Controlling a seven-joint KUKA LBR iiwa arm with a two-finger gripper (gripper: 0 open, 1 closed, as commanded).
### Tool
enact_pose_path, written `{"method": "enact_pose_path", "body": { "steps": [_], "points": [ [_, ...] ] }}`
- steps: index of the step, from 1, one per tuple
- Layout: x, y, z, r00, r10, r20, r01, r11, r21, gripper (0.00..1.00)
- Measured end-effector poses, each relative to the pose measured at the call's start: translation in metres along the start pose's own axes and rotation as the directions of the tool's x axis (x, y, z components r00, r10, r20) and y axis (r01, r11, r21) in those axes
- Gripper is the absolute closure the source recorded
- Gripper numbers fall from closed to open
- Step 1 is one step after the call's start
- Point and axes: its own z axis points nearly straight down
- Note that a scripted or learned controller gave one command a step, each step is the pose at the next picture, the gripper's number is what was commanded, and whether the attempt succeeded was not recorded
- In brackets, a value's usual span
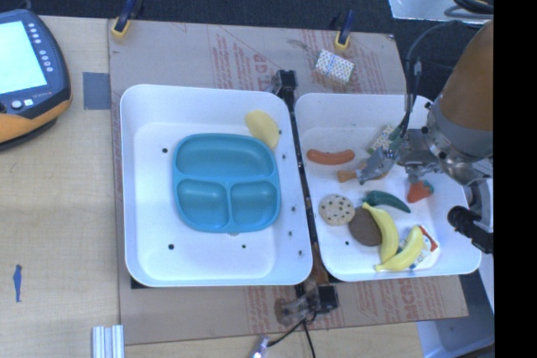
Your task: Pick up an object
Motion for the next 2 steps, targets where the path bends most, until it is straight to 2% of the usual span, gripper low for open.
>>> {"method": "enact_pose_path", "body": {
  "steps": [1,2],
  "points": [
    [-0.039,0.020,0.080,1.000,-0.001,0.002,0.001,1.000,0.002,0.00],
    [-0.036,-0.012,0.145,1.000,-0.001,0.000,0.001,1.000,0.001,0.00]
  ]
}}
